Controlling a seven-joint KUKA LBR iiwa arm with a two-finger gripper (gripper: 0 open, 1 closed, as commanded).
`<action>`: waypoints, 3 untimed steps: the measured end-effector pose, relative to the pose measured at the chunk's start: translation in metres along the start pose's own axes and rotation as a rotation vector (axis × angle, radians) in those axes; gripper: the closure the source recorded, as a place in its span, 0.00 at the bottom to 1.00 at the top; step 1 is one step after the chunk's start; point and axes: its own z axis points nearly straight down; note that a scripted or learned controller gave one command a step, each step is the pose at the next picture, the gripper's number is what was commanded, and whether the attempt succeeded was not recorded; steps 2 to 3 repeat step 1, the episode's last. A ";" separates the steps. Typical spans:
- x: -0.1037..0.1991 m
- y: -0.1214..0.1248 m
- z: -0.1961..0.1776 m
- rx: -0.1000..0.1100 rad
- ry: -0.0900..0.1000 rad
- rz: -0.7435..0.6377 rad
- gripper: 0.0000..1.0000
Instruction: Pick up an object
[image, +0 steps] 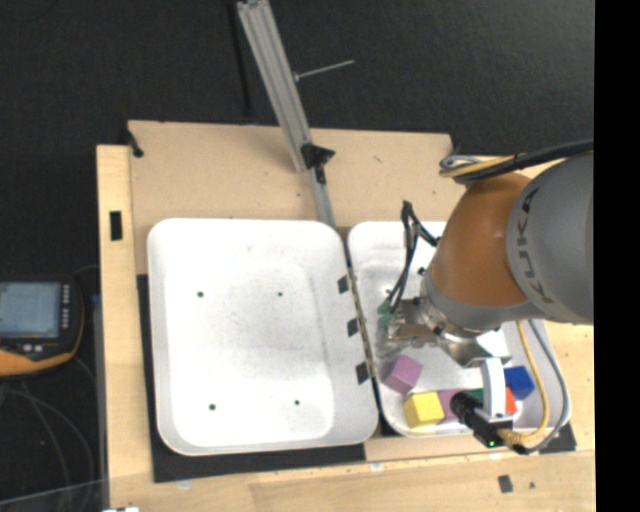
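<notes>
While arm (500, 250) hides right bin (375, 245), tool fingers obscured, purple block (403, 374) visible

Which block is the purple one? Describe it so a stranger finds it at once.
Start at the right bin, the one under the arm. Near its left wall, just below the gripper, lies the purple block. The yellow block sits just below and right of it, and the blue block is farther right; only this one is purple.
</notes>
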 end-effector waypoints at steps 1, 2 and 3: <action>0.089 0.034 0.005 0.007 0.001 0.000 1.00; 0.089 0.034 0.005 0.007 0.001 0.000 1.00; 0.089 0.034 0.005 0.007 0.001 0.000 1.00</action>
